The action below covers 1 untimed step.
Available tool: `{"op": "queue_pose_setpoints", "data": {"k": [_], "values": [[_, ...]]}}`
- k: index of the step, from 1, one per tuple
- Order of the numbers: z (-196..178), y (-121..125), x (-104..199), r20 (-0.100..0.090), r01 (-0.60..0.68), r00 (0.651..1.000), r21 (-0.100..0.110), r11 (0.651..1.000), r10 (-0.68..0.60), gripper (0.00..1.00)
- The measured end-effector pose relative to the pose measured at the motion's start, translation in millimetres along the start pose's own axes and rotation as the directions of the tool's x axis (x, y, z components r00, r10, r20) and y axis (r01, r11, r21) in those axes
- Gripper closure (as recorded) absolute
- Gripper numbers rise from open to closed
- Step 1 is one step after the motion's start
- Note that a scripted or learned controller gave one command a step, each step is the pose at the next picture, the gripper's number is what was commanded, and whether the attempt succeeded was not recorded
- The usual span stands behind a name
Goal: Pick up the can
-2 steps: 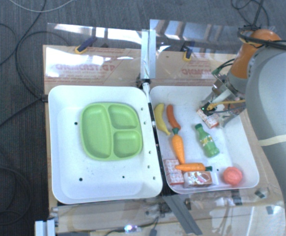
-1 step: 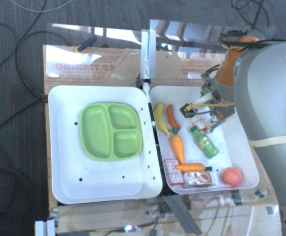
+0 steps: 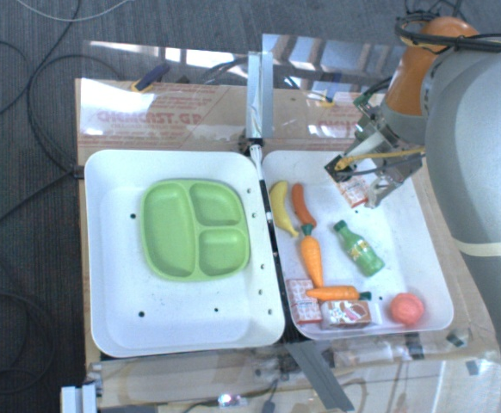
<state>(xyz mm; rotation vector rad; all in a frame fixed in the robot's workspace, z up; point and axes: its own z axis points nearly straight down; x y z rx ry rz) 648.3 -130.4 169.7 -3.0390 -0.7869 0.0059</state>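
Looking down through the camera view, I have the end effector [image 3: 373, 172] low over the right bin [image 3: 431, 256], at its back corner. Just under it sits a small red-and-white object that I take for the can [image 3: 355, 193]; whether it is gripped I cannot tell. I judge this the grasp step; next comes a clean lift. That bin also holds a banana [image 3: 282, 207], a sausage [image 3: 303, 205], two carrots [image 3: 311, 260], a green bottle [image 3: 359, 249], a red ball [image 3: 407, 309] and small packets [image 3: 347, 314]. Left bin [image 3: 113, 317]: a green divided plate [image 3: 196, 231].
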Motion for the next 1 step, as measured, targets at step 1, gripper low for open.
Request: {"op": "queue_pose_setpoints", "data": {"k": [1], "values": [[0.3, 0.0, -0.2, 0.001, 0.000, 1.000, 0.000, 1.000, 0.000, 0.00]]}}
